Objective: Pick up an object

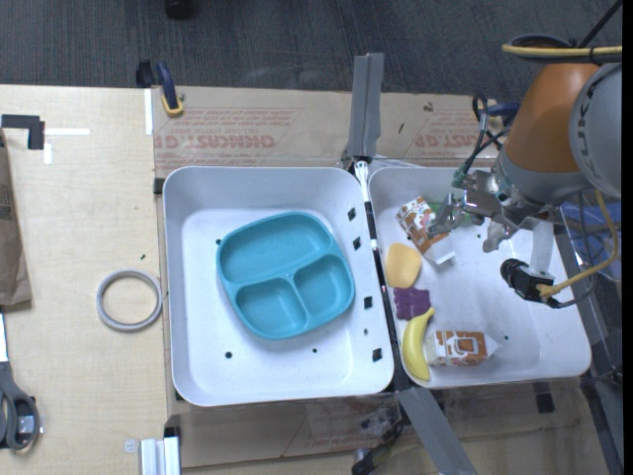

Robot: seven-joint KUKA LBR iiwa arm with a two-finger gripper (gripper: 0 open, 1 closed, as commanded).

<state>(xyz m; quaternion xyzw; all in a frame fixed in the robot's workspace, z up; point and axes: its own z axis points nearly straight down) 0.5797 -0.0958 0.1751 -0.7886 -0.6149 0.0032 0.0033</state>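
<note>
We see the arm (554,117) reaching over the right bin (554,359), with the pincer (473,213) low near that bin's far end. Whether its fingers are apart or together we cannot tell; the wrist and cabling crowd that spot and the tips blur into the white floor. Nothing shows between them, so we judge that no object has been lifted yet and the whole pick is left to do. The candidates all lie in this bin. Closest, just to the pincer's left, is a small packet (417,218) with red and white print, and it looks to us the likeliest target, though we would not swear the pincer touches it. Further left and nearer the camera sits a yellow round piece (403,264), then a purple block (410,301) just below that, with a banana (416,344) curving along the bin's left wall. Beside the banana, well toward the near edge from the pincer, lies a small carton (461,347). Far off to the pincer's left, the other bin (188,265) carries a blue divided plate (285,275), and beyond it a ring (130,299) rests on the counter (69,226). What remains, in our judgement: close on one item, lift, and show it clear of the floor.
</note>
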